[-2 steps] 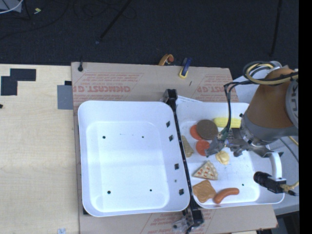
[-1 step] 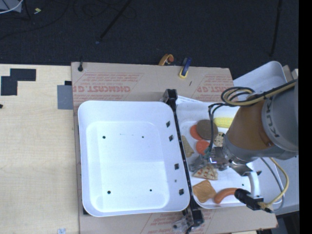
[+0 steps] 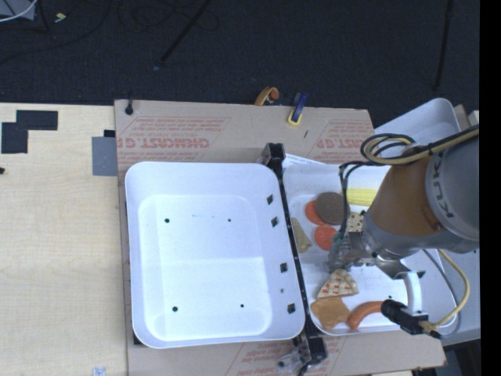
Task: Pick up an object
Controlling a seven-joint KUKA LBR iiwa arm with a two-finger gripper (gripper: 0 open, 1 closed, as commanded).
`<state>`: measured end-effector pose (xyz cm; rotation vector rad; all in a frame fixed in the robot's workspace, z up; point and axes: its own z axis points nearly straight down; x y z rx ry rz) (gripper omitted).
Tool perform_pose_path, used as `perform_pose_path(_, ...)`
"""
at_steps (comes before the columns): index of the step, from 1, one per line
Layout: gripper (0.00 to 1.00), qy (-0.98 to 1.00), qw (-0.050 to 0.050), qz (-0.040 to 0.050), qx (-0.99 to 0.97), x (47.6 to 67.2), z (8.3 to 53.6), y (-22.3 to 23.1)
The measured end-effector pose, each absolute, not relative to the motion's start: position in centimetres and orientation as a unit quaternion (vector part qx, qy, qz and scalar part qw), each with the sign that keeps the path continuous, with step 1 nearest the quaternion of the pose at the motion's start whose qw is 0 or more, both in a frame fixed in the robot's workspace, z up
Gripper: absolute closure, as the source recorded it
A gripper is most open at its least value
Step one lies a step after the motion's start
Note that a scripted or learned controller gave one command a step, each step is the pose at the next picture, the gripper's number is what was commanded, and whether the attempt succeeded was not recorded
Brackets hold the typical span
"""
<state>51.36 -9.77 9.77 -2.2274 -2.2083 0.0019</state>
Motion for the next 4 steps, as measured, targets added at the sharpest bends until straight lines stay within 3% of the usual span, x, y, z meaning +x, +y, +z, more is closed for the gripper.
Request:
perform_pose_path(1,1.0,-0.708,0.0,-0.0005,-0.706,58.5,8.7,-8.7)
perform_pose_path(2,1.0,-0.707,0.0,0.0001,-0.707,61.5,8.8,-8.4)
perform_pose_path(3,1.0,-0.711,-0.003,-0.0042,-0.704,64.7,19.5,5.0)
perform_pose_path(4,1.0,-0.708,0.001,0.0014,-0.707,63.1,19.9,5.1)
